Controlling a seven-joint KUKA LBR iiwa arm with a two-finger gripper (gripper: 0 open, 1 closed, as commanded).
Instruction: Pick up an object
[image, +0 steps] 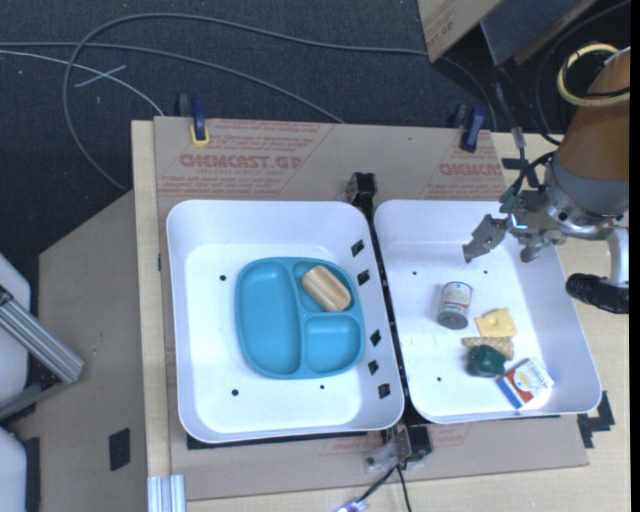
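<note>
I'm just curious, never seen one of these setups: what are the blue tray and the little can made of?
The blue tray looks like moulded plastic: one even colour, rounded dividers between three compartments, a soft matte sheen. The little can seems to be metal with a paper or printed label: its end looks grey and dull-shiny, its side pale. It is too small to say for sure.

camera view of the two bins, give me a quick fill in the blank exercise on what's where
1. The blue divided tray lies in the ____ bin.
2. The bread roll sits in one of the tray's ____ compartments.
3. The small can lies in the ____ bin.
4. The gripper hangs over the ____ bin.

Missing words: left; smaller; right; right
</note>
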